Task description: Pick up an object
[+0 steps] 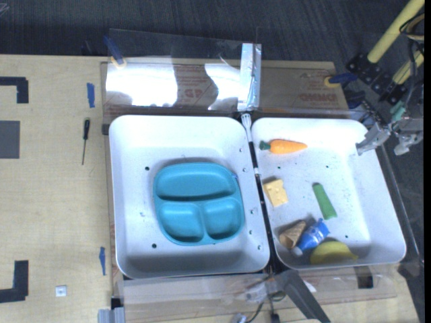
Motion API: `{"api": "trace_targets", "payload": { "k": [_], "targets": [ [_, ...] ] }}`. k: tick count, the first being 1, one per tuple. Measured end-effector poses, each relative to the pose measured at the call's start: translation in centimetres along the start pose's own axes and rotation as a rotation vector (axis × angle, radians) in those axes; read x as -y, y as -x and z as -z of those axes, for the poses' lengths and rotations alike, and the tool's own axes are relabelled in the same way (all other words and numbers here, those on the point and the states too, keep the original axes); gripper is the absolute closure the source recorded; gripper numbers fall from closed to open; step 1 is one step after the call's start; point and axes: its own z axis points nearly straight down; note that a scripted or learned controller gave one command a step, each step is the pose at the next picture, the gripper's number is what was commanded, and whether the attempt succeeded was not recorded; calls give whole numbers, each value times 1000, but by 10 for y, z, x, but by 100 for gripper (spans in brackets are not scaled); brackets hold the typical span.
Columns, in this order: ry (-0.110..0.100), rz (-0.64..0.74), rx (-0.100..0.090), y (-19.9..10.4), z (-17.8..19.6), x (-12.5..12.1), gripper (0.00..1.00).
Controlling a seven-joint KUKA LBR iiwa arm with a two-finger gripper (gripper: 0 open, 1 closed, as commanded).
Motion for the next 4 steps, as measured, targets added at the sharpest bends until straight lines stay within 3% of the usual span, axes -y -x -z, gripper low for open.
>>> {"api": "trace_targets", "payload": {
  "k": [1,2,3,4],
  "targets": [
    [-1,-126,-1,-9,9,55,0],
    [-6,-279,-1,-60,-93,66,0],
    [-4,23,-2,-61,-185,39,0],
    [1,22,-1,-61,-174,37,100]
  ]
}}
